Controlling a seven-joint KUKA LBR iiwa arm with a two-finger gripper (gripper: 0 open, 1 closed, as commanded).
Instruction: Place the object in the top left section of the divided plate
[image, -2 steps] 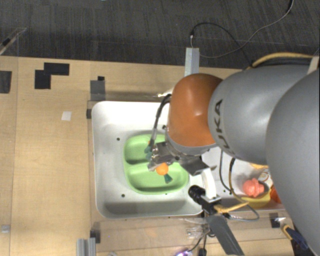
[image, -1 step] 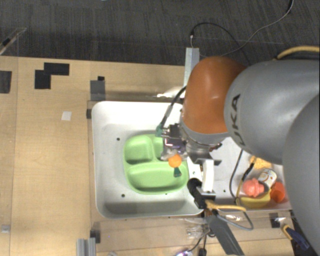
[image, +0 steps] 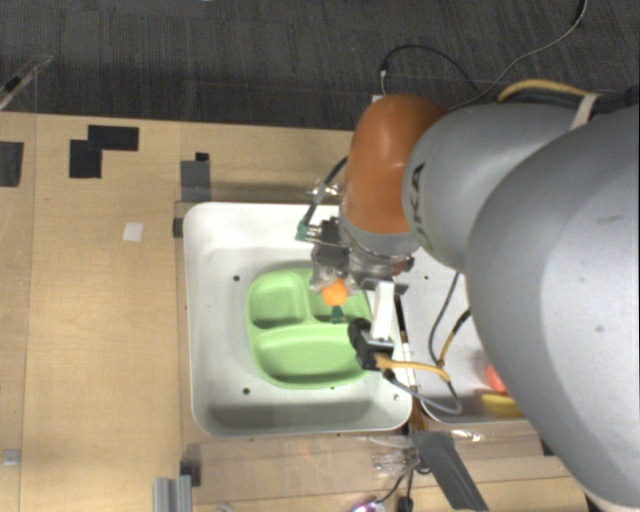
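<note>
A green divided plate lies in the left white bin, with two small sections at the top and one large section below. My gripper hangs over the plate's top right section, under the grey and orange wrist. A small orange object shows right at the gripper, with a dark teal bit just below it. Whether the orange object is held or resting on the plate is hidden by the wrist. The top left section shows bare green.
The arm's bulk covers most of the right bin, where a yellow thing and an orange-red thing peek out. Black and yellow cables trail over the plate's right rim. The bin's walls rise around the plate.
</note>
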